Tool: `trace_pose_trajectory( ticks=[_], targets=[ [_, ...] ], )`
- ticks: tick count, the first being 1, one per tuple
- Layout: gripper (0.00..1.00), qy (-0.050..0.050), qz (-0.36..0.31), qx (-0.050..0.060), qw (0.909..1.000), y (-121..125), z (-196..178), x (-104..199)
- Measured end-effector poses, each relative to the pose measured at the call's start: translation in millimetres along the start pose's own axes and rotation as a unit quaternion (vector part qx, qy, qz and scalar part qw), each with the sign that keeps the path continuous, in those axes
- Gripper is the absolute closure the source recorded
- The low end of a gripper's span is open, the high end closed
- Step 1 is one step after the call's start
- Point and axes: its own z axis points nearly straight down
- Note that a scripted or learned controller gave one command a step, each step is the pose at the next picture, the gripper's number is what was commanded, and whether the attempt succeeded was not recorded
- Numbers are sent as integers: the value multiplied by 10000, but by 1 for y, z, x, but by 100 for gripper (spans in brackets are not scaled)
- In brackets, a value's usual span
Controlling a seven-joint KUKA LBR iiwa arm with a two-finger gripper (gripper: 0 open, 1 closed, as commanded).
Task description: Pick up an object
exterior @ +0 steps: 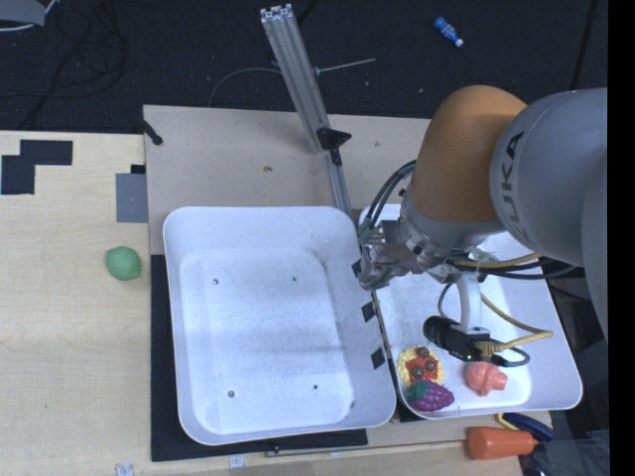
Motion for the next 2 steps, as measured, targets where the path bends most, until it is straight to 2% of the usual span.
trace_pose_trajectory(
  ticks=[1,2],
  targets=[
    [100,-1,1,-2,10000,-22,-7,56],
    [0,-6,16,-1,10000,-21,-6,54]
  ],
)
